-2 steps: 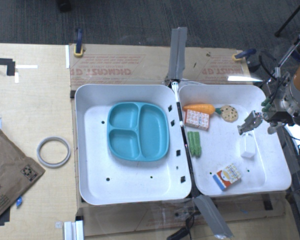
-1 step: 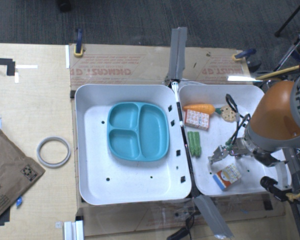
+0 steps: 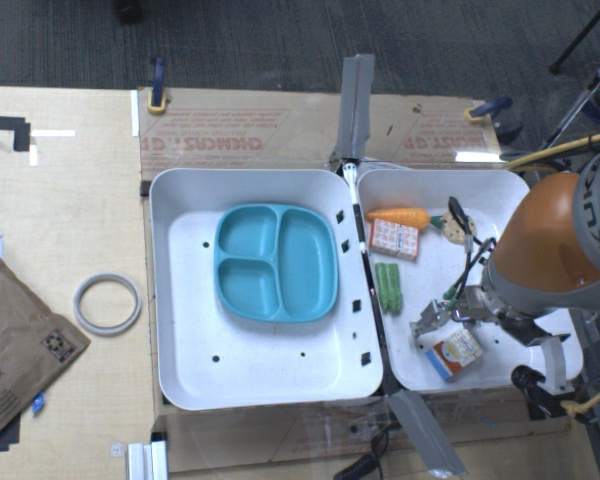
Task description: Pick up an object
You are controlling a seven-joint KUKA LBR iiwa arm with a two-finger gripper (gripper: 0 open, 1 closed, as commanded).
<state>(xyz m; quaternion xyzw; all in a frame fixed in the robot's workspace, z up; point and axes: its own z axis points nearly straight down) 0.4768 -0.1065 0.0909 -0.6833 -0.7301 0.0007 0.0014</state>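
You can't tell how wide the gripper (image 3: 432,320) is open; it hangs just beside the carton (image 3: 455,353), so a close may clip its edge and slip

Dark grey carpet floor (image 3: 280,18) lies beyond the pale wooden bench (image 3: 60,228).

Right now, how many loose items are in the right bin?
5: carrot and spoon at the far side, box, green pod, carton by the gripper. The arm may hide more.
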